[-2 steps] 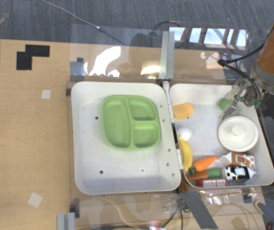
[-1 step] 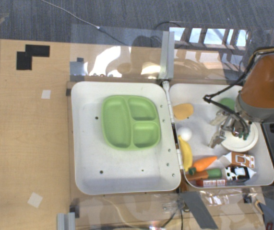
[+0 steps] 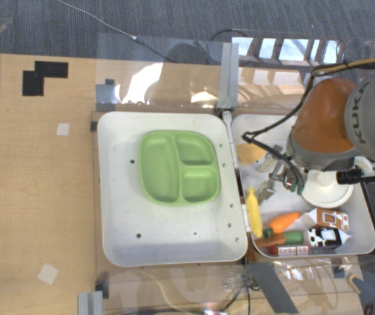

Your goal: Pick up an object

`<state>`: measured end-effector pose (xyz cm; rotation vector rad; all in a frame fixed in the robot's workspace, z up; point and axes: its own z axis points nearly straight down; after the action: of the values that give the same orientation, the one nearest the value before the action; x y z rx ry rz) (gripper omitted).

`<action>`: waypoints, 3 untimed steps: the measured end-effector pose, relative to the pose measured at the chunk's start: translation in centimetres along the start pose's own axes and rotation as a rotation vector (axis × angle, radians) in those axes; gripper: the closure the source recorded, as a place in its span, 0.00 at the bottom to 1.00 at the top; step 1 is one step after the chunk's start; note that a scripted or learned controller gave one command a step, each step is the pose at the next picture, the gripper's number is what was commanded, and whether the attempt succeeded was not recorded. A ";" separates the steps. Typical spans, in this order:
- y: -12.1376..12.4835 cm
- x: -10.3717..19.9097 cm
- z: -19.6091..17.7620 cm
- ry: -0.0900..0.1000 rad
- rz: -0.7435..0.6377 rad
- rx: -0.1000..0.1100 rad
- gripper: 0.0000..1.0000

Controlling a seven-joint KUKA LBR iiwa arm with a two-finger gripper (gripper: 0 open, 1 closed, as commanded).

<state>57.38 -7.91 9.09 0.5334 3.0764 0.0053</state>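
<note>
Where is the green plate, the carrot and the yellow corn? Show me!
green plate [image 3: 179, 168]: camera view, on the ridge between its compartments.
carrot [image 3: 284, 222]: camera view, on the middle of its orange body.
corn [image 3: 254, 213]: camera view, on the middle of the yellow cob.

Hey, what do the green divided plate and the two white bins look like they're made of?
The green three-compartment plate looks like moulded plastic with a matte finish: uniform colour, rounded dividers, only soft highlights. The two shallow white bins also look like plastic, smooth and slightly glossy, with rounded corners and faint reflections, though coated metal can't be excluded.
</note>
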 end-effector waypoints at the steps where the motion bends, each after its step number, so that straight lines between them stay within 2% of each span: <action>1: -3.9 6.8 -0.3 -0.006 0.114 0.001 0.00; 2: -3.7 6.1 -1.7 -0.028 0.109 -0.004 1.00; 3: -1.0 8.3 -9.8 0.006 -0.134 0.002 1.00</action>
<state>49.02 -6.07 18.70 0.3274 3.1115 0.0015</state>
